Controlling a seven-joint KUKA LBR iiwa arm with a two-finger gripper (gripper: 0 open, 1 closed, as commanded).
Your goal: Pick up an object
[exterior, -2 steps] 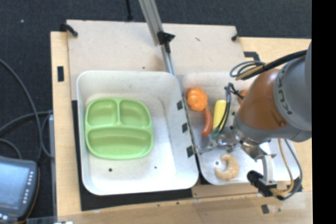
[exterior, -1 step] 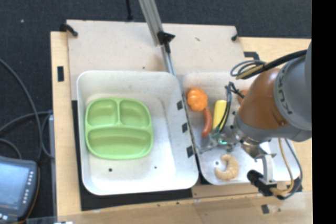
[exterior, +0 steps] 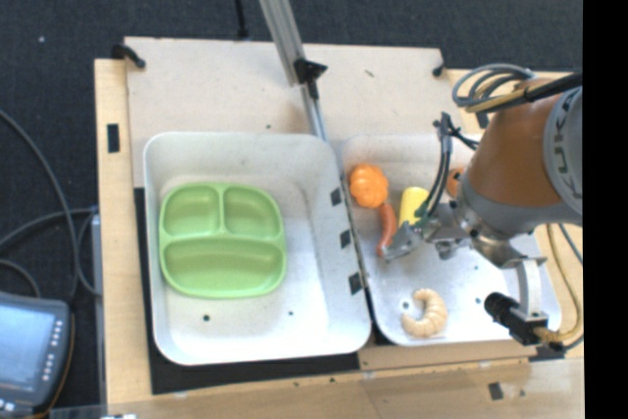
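Nearby, an orange (exterior: 368, 184) and croissant (exterior: 425, 313) flank the end effector (exterior: 400, 242).

We can see the arm (exterior: 520, 167) covering much of the right bin (exterior: 392, 309), so the bin's far right side and part of its floor are hidden from us. The yellow object (exterior: 412, 203) beside the orange ball (exterior: 368, 185) is partly behind the gripper (exterior: 397, 245), and we cannot tell what it is. At the lower left, 1 dark device (exterior: 29, 353) is cut off by the edge.
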